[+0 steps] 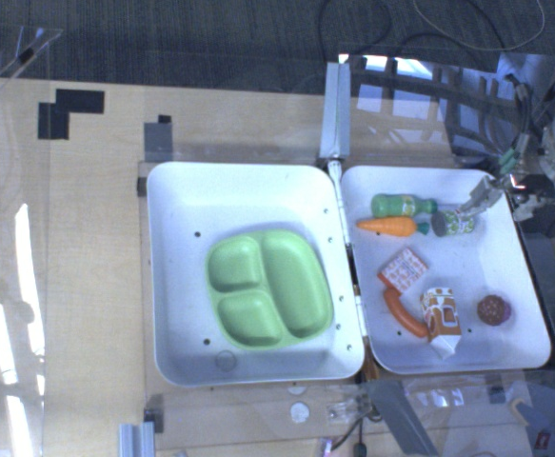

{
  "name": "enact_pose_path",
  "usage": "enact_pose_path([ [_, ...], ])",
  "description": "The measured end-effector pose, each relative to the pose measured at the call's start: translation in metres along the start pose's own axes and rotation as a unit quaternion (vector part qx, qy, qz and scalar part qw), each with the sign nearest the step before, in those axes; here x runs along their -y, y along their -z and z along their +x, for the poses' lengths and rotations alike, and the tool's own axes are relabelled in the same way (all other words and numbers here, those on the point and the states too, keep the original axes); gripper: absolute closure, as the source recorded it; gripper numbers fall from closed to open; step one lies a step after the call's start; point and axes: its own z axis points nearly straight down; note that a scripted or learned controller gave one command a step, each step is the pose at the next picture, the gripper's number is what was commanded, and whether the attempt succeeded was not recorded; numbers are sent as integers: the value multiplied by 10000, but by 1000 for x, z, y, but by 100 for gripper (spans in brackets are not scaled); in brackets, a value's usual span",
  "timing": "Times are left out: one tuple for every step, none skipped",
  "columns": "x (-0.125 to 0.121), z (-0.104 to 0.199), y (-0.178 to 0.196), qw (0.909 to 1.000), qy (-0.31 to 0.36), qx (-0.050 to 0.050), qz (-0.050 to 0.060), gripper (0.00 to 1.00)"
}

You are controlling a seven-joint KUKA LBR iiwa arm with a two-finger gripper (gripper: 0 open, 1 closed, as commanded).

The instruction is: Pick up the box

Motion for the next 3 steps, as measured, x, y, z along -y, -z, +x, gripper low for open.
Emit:
enact_pose_path([
  [-2, 33, -97, 9972, 742, -5, 2, 0],
  [2, 82, -170, 9908, 1351, -4, -22, 0],
  [-1, 83, -158, 9907, 1360, -5, -60, 100],
])
